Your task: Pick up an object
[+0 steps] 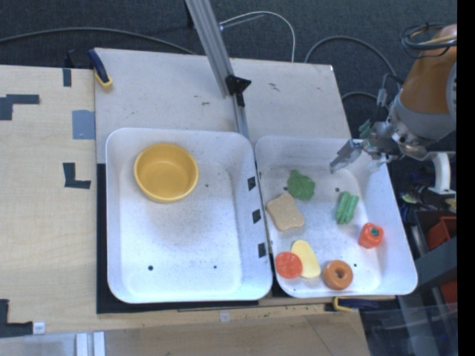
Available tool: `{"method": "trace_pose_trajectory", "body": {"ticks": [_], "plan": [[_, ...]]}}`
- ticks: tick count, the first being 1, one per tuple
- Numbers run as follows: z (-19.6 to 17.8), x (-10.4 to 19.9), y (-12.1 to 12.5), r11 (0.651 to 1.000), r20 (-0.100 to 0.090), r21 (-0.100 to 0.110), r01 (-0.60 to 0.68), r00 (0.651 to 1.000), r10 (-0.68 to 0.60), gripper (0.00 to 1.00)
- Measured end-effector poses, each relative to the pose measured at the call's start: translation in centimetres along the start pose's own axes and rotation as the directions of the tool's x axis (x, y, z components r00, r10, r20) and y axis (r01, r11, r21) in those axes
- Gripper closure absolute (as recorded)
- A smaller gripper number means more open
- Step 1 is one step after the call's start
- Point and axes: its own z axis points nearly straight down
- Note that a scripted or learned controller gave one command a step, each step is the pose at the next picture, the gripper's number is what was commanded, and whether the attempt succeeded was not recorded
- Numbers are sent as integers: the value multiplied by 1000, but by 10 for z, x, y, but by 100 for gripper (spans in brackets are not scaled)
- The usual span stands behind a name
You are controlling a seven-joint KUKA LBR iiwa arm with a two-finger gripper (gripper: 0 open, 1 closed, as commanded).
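Observation:
The right bin [386, 199] holds several toy foods: a green leafy piece [300, 185], a green ridged vegetable [346, 207], a tan bread slice [285, 212], a red tomato [289, 265], a yellow piece [305, 259], a brown donut [338, 274] and a red-orange pepper [370, 235]. My gripper [360, 159] hangs over the bin's upper right corner, open, with nothing between its fingers. It is above and right of the green leafy piece and just beyond the ridged vegetable.
A yellow bowl [165, 171] sits in the upper left of the left bin [185, 273]. A grey metal pole [211, 35] slants down to the bins' shared edge. Cables lie on the dark floor behind.

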Motion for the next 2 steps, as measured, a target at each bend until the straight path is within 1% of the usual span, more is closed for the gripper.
{"method": "trace_pose_trajectory", "body": {"ticks": [1,2], "plan": [[0,0,0,1000,0,0,0,1000,0,0],[65,3,0,1000,0,7,0,1000,0,0]]}}
